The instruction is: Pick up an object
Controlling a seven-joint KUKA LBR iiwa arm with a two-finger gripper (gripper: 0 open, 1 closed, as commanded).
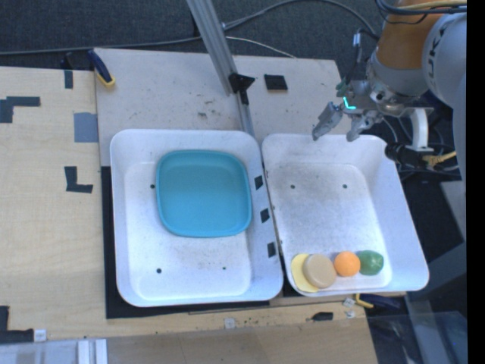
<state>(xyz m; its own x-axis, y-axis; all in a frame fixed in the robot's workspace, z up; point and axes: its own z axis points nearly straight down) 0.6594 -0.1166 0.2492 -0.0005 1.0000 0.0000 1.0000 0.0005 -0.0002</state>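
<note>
gripper (pixel 335 130) fingers spread apart, gripping nothing, over right white bin (pixel 394 203) at 12 o'clock rim | targets: small orange ball (pixel 347 264), tan round puck (pixel 320 271), green ball (pixel 370 262) clustered at bin's 6 o'clock edge | they lie toward 6 o'clock from fingers, well apart

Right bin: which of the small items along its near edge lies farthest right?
The green ball, last in the row in the right bin; the orange ball sits beside it, then the tan disc.
</note>
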